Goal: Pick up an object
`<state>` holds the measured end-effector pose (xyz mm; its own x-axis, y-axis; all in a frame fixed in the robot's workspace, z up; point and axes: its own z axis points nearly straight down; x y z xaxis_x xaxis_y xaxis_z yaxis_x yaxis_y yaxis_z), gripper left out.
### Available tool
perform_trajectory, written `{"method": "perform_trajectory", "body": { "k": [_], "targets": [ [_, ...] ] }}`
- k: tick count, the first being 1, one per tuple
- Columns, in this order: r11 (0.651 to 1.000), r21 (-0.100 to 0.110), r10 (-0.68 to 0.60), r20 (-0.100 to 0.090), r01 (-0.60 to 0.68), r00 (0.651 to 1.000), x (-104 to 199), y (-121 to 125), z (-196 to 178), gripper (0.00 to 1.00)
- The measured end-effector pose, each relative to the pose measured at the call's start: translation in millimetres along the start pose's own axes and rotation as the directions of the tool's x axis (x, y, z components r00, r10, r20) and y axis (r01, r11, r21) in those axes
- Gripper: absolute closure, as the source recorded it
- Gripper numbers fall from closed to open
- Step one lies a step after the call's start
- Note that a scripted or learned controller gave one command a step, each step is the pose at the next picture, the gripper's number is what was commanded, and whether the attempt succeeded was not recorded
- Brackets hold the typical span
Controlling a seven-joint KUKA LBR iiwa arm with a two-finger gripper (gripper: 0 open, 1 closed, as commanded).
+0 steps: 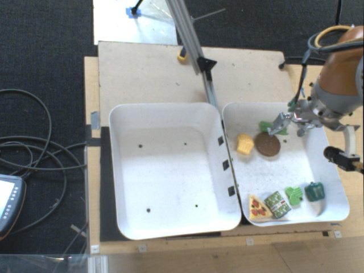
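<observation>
My gripper hangs over the back of the right bin, open, with nothing between its fingers. Its left finger points down beside a small green piece and just above a brown round disc. A yellow chunk lies left of the disc. Along the bin's front lie a pizza slice, a green printed box, a light green toy and a dark green toy.
The left bin stands beside the right one, sharing a middle wall. A slanted metal pole crosses the bench at the back. Cables and a pendant lie on the floor to the left.
</observation>
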<state>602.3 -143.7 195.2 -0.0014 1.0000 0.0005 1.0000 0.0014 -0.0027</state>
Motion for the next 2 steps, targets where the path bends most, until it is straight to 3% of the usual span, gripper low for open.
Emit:
{"method": "perform_trajectory", "body": {
  "k": [1, 2],
  "targets": [
    [1.0, 0.002, 0.0, -0.001, 0.0, 1.0, 4, -1, 62, 0.0],
    [1.0, -0.007, 0.001, 0.001, -0.001, 1.0, 3, 1, 47, 1.0]
  ]
}}
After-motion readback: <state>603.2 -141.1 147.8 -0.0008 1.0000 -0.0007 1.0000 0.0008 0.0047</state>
